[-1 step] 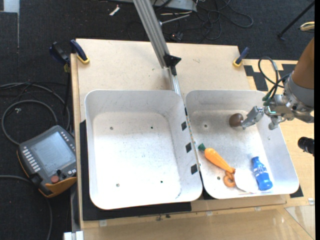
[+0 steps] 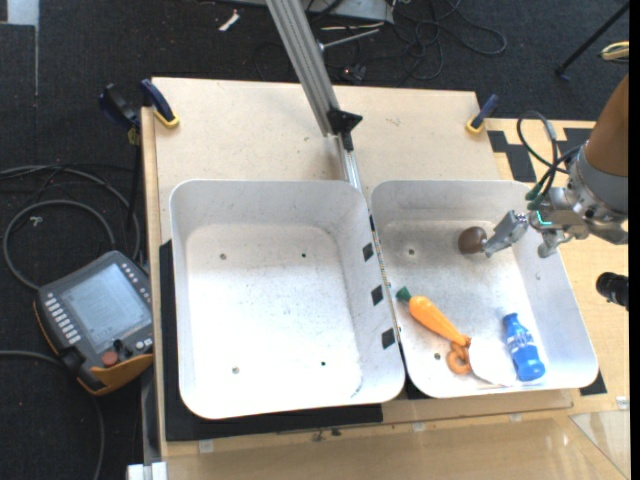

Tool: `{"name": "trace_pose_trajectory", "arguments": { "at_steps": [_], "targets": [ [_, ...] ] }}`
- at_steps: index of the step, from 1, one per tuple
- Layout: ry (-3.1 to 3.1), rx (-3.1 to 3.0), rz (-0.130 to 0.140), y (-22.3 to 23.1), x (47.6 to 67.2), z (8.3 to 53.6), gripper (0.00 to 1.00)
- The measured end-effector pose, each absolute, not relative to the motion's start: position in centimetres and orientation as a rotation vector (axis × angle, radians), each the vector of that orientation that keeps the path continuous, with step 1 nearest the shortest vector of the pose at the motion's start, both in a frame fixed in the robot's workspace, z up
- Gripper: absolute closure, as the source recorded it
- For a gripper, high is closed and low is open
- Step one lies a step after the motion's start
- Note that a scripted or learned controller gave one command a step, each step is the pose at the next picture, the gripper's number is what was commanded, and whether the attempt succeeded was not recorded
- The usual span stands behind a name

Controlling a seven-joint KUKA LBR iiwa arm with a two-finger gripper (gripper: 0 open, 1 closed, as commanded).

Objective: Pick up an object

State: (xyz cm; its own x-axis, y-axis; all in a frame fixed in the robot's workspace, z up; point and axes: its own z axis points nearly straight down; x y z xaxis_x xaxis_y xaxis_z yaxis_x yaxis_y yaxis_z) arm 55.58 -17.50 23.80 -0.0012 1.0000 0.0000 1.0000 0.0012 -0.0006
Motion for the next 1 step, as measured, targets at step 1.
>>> {"name": "trace_pose_trajectory", "arguments": {
  "at_steps": [1],
  "targets": [
    [-2.219,-2.22,0.004,-17.89,56.12,19.2,0.0]
  ]
}}
